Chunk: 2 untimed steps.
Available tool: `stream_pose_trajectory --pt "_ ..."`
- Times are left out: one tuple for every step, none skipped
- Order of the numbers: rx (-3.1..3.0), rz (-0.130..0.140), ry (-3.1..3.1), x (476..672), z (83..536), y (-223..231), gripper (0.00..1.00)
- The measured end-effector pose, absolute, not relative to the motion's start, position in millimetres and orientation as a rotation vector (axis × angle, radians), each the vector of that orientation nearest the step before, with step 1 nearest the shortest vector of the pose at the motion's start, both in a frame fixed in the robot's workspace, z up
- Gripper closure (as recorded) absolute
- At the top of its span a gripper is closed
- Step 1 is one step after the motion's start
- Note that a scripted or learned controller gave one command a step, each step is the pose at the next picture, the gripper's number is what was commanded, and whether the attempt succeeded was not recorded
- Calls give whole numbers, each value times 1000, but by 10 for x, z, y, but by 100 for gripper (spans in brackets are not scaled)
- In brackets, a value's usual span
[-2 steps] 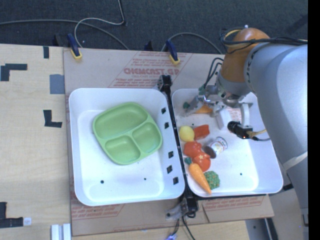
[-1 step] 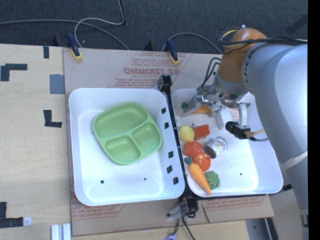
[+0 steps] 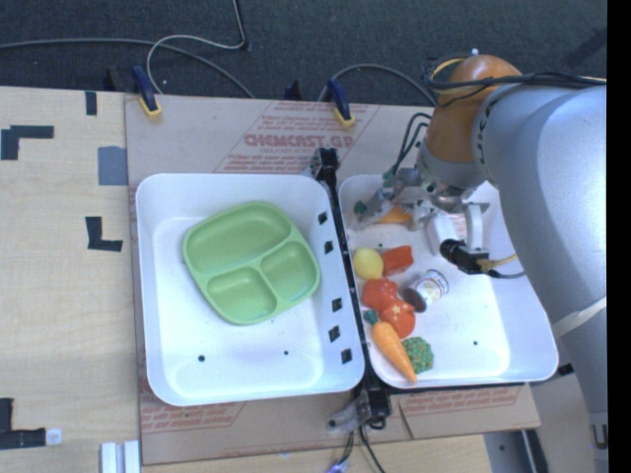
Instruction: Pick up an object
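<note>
Two white bins sit side by side on the bench, and the gripper (image 3: 394, 203) is down in the far end of the right bin (image 3: 513, 348), under the grey arm (image 3: 552, 166) with its orange band (image 3: 463, 106). Honestly can't tell how the gripper is set, the wrist hardware and cables clutter that spot too much.

Closest thing to it is a small orange piece (image 3: 394, 218), right up against the gripper's tip, but I can't tell whether it's between anything or just lying there. A step nearer the camera from the gripper there's a yellow lemon-looking thing (image 3: 368, 263) with a red piece (image 3: 397, 258) touching it on the arm side. Past those, a red tomato (image 3: 386, 302), and just beside it toward the arm a small silvery can (image 3: 430, 288) lying on its side. Further still from the gripper, at the near end of the bin, a carrot (image 3: 393, 352) lies at a slant with a bit of broccoli (image 3: 419, 353) tucked against it.

Way off on the other side of the divider from the gripper, the left bin (image 3: 168, 353) holds a green divided plate (image 3: 251, 261), sitting flat and a bit rotated. Beyond the bins, two blue clamps (image 3: 148, 92) pin the cardboard sheet (image 3: 286, 136) underneath.
</note>
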<state>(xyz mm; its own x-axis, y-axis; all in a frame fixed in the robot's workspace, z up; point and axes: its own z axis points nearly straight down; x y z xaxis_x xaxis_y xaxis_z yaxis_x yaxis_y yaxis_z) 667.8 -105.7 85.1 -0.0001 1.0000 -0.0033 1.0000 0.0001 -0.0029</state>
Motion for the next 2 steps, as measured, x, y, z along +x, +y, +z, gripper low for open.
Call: stream_pose_trajectory --pt "2222 -3 2227 6681 853 -1168 0" --pt "2222 -6 2222 6678 853 -1147 0"
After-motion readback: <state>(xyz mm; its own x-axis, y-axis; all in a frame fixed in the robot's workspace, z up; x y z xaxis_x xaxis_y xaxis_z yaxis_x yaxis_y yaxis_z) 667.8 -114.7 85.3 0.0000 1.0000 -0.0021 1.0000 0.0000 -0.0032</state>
